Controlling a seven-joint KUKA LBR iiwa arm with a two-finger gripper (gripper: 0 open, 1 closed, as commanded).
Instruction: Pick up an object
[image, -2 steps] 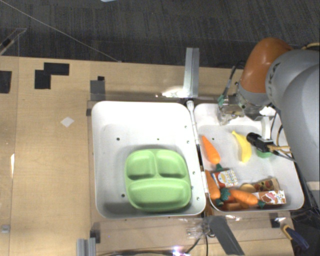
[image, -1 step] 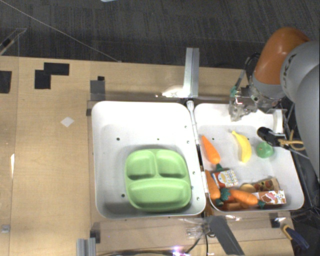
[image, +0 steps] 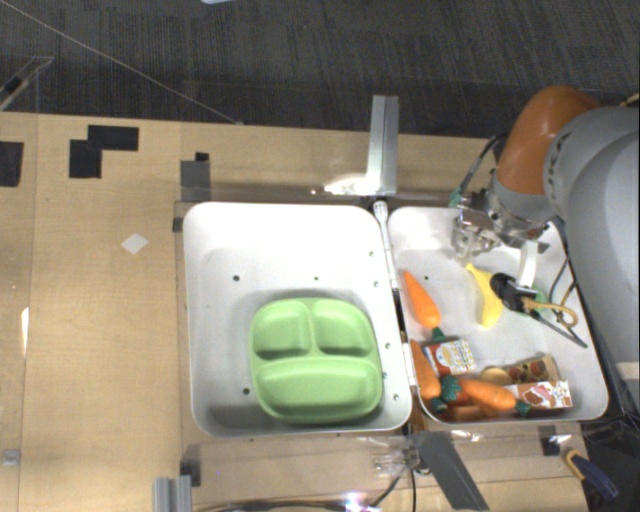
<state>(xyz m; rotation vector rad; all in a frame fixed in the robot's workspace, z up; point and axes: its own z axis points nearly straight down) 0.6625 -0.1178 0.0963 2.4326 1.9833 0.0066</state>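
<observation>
My gripper (image: 473, 246) hangs over the far part of the right bin (image: 430, 238), its fingers apart with nothing between them. Just in front of it lies a yellow banana (image: 486, 297), a short way below the fingertips and not touched. An orange carrot (image: 421, 298) lies along the bin's left wall. At the near end sit a small red-and-white carton (image: 450, 355), two more carrots (image: 478, 394) and a brown carton (image: 541, 393), heaped close together.
The left bin (image: 215, 260) holds a green divided tray (image: 315, 358) toward its near side. A metal post (image: 383, 145) stands behind the wall between the bins. The arm's grey body (image: 600, 200) covers the right bin's far right corner.
</observation>
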